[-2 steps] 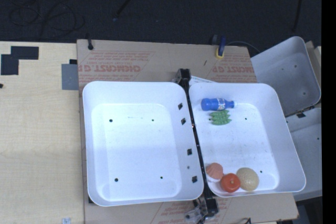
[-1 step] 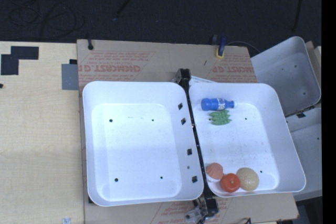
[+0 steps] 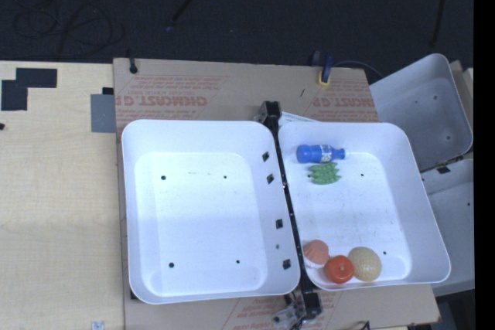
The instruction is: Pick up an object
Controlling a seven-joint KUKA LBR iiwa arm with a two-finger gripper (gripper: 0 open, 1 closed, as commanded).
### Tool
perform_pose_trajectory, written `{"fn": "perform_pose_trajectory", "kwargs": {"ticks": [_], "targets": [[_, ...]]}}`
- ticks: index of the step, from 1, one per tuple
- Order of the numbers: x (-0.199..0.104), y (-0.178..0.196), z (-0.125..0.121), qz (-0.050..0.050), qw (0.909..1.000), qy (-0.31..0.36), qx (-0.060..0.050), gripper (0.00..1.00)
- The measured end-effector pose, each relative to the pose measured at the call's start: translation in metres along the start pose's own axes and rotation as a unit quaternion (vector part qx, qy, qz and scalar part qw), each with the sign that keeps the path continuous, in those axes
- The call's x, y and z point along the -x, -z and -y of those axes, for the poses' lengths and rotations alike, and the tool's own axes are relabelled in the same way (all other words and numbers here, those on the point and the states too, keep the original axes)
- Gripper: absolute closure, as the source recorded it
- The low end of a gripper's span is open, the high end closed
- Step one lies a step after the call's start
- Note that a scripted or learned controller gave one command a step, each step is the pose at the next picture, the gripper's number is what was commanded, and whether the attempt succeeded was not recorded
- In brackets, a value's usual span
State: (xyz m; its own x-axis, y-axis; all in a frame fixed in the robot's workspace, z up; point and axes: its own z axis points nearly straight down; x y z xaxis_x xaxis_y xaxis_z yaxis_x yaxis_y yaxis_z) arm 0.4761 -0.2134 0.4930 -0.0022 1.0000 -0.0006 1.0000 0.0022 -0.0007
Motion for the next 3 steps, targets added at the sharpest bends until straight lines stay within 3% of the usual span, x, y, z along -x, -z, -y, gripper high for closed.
{"fn": "perform_pose_trajectory", "kwargs": {"ticks": [3], "targets": [[-0.0004,0.0098,-0.0002,0.000,1.0000,0.001,0.000,1.00]]}}
